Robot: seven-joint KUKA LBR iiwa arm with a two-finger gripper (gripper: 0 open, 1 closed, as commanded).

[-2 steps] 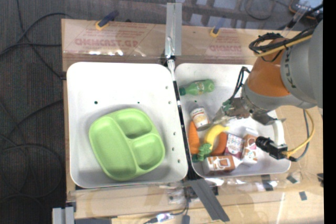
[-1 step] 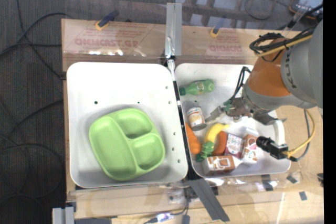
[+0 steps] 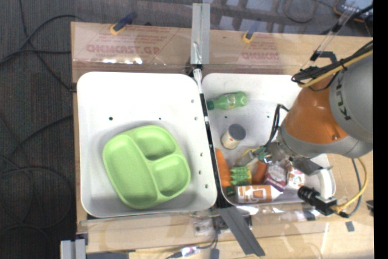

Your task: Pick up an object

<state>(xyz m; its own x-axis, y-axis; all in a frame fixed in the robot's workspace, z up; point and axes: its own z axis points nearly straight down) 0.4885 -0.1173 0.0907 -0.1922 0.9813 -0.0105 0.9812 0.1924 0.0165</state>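
My arm (image 3: pixel 330 118) hung over the right bin (image 3: pixel 267 85), above the carrot (image 3: pixel 222 171) at 6 o'clock. My jaws' state was hidden.

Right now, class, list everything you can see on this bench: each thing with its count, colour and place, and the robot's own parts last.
bins: two, white, side by side on the bench
divided plate: one, green, in the left bin
bottle: one, green, lying at the far end of the right bin
small cylinder: one, grey and cream, middle of the right bin
carrot: one, orange, along the right bin's left wall
orange-labelled bottle: one, orange and white, lying at the right bin's near edge
arm: one, grey with an orange band, over the right bin
pincer: one, dark, low among the clutter
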